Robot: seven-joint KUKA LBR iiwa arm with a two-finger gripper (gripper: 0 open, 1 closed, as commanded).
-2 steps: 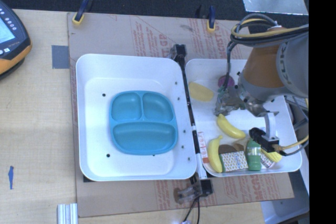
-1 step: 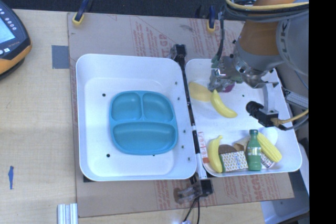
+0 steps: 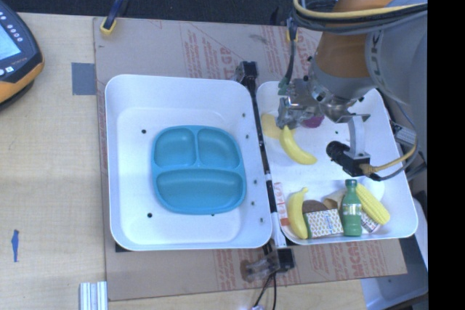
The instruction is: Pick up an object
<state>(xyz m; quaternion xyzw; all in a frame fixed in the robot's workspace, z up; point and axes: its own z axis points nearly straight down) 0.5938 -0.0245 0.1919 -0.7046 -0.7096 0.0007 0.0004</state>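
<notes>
Banana (image 3: 296,145) beside gripper (image 3: 289,115)

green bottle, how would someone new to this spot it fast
Look in the right-hand white bin, at the cluster along its near edge. The green bottle stands among yellow toy food and a small box; it is the only green item there.

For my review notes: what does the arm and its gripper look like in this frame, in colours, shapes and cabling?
The grey KUKA arm is bulky and rounded, with an orange dome-like band above the wrist. Yellow and black cables loop around that band. Below sits a metallic silver-grey two-finger gripper, with a black cylindrical fitting beside it on a yellow cable.
</notes>
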